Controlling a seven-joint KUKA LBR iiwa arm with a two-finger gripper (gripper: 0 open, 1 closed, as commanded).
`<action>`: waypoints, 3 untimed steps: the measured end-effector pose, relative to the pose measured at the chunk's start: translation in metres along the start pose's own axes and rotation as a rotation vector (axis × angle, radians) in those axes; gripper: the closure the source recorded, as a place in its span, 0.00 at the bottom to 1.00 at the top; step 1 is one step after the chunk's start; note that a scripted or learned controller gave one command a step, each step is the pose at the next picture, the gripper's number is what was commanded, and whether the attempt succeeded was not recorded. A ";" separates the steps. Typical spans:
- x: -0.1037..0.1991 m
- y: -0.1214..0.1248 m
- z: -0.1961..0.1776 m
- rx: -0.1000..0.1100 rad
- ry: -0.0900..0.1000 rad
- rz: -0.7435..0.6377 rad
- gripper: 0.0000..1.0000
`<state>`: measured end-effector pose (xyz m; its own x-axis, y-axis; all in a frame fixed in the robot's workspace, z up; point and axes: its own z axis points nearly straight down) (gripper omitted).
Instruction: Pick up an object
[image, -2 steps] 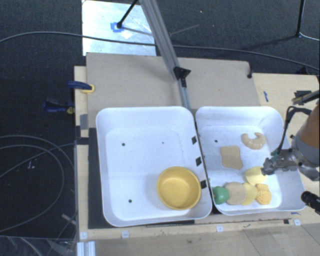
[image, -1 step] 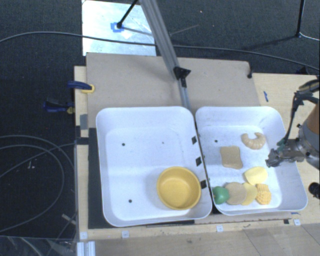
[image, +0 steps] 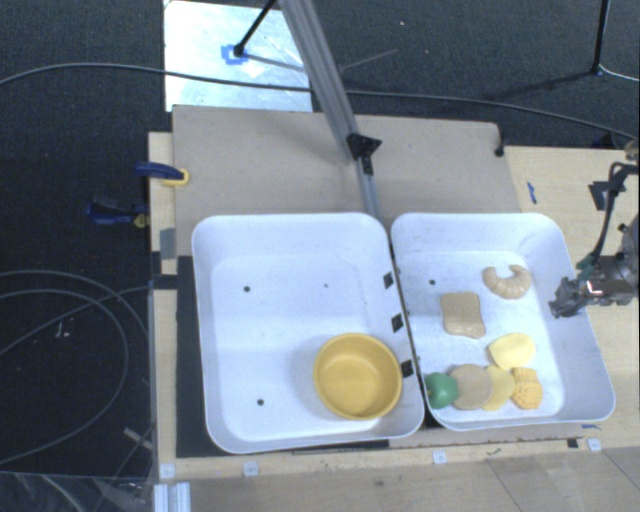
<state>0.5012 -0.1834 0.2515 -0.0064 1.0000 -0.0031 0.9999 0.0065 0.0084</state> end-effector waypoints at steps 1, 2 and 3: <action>0.043 0.012 0.003 0.005 0.004 -0.004 1.00; 0.096 0.027 0.013 0.006 0.005 -0.005 1.00; 0.151 0.039 0.010 0.006 0.005 -0.005 1.00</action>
